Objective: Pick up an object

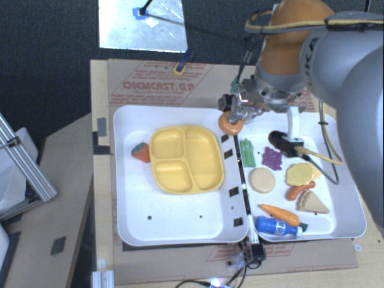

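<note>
My tool (235, 114) is over the divider between the two bins, and an orange round object (230, 125) sits at its tip; whether it is clamped, I cannot tell. The yellow tray (183, 159) lies in the left bin (129, 221).

The arm (348, 59) is a thick, rounded tube in smooth pale grey with a soft sheen. Above the wrist sits a bulging orange band (297, 29), glossy, with a bright highlight on top. A black cable edged in yellow loops across the orange part and runs along the grey shell. Below the band the wrist narrows into a grey metal ring, then a cluster of small dark and silvery parts forming the hand (239, 108). Thin dark wires hang beside it.
</note>
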Available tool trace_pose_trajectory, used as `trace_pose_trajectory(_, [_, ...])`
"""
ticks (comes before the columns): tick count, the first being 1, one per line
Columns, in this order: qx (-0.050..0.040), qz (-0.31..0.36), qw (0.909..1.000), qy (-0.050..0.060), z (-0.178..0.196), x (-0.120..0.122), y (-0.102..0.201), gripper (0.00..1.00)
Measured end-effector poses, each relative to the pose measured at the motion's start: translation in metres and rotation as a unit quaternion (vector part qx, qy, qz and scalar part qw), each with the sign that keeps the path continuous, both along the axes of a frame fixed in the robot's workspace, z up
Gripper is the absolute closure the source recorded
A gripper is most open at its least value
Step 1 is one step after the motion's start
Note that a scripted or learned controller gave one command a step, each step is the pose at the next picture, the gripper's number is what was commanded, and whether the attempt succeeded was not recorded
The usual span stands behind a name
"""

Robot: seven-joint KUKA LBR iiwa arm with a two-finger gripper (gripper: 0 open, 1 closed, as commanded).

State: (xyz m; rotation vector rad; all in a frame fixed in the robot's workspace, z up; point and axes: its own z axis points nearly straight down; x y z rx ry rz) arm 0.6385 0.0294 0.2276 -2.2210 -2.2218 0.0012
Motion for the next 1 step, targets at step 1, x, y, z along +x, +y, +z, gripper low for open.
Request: trace_pose_trajectory(1, [0.0004,0.0,1.0,-0.001,0.0068,0.0072,-0.0031,1.0])
